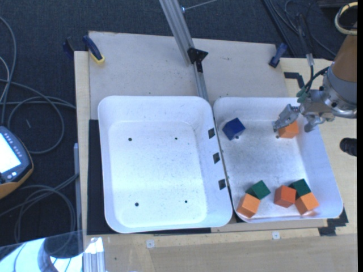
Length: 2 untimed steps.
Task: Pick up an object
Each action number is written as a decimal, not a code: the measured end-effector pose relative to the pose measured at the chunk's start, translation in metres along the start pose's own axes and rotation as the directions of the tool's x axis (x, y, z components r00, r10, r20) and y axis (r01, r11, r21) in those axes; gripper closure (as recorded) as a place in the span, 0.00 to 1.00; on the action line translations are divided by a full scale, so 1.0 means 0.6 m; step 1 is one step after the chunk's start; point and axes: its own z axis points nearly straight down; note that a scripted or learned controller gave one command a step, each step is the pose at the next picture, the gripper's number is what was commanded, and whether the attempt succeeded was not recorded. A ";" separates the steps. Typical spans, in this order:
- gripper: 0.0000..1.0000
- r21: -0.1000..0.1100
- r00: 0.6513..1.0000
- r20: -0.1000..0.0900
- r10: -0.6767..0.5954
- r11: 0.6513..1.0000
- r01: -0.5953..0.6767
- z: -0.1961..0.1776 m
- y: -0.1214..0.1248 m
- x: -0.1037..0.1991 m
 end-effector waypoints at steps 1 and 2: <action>0.00 0.009 1.000 -0.001 0.002 1.000 -0.002 0.197 -0.010 -0.039; 0.00 -0.003 1.000 0.000 -0.005 1.000 0.005 0.254 0.081 0.010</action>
